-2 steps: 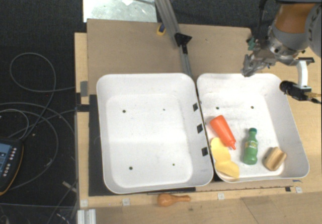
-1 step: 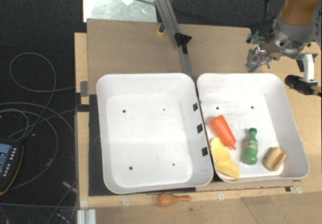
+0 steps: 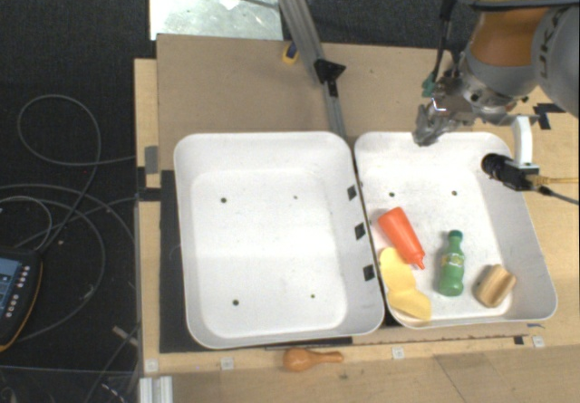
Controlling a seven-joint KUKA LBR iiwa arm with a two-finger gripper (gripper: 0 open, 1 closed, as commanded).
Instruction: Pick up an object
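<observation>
Four objects lie in the right bin [image 3: 521, 238], all clustered at its near end: an orange bottle [image 3: 401, 235] lying on its side toward the divide between the bins, a yellow piece [image 3: 400, 286] just in front of it and touching or nearly touching it, a green bottle [image 3: 450, 263] beside the orange one, and a tan block [image 3: 495, 284] in the bin's near outer corner. The left bin [image 3: 263, 238] adjoins the right bin along their shared edge. An orange pear-shaped item [image 3: 311, 358] rests on the table [image 3: 236, 84] just outside the near rim of the left bin. The claw [image 3: 428, 131] hangs over the far rim of the right bin, well apart from all four objects; nothing is seen in it, and whether it is open or closed cannot be told at this resolution. Judged step: approach, with no object yet selected or contacted. The next move calls for travel toward the near end of the right bin, alignment over one item, and descent; the close grouping of the orange bottle and yellow piece may hamper a clean grip. No brand, label or legible writing can be read on any object.
</observation>
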